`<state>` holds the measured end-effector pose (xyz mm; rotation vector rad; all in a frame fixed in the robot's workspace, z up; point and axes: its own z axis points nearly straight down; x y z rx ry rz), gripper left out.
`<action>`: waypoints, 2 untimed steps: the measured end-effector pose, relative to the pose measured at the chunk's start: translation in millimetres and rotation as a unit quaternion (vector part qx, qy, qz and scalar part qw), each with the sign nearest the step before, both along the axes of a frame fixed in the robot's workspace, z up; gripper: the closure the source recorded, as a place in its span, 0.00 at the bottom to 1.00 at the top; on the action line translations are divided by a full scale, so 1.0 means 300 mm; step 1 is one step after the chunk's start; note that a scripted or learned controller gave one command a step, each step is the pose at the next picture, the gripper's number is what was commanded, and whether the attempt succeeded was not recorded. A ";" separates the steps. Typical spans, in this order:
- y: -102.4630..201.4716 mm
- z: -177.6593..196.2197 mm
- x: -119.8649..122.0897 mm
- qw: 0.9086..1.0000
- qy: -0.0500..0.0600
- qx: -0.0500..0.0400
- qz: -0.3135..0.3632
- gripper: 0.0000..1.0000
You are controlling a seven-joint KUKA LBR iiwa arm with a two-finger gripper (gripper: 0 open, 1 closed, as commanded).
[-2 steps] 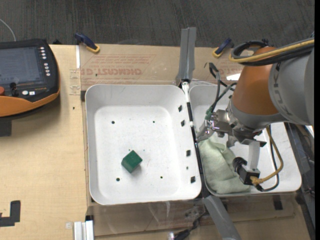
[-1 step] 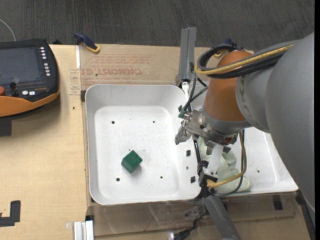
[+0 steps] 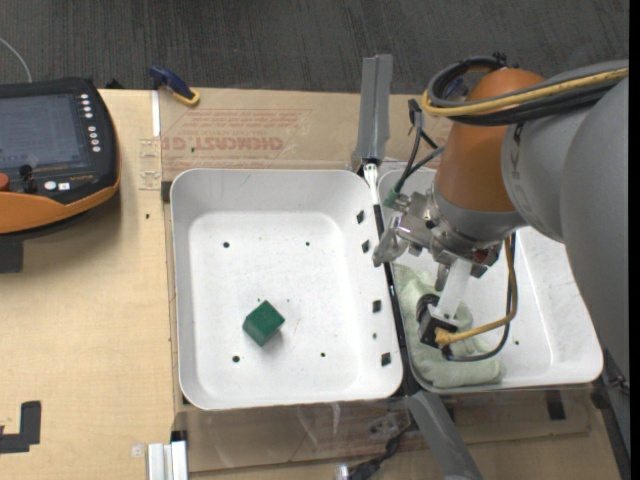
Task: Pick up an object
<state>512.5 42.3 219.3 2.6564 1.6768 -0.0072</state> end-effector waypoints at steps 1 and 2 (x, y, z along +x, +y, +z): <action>-0.002 0.026 0.000 1.000 0.002 -0.001 0.001 1.00; -0.056 -0.097 -0.062 0.996 0.001 0.000 -0.095 1.00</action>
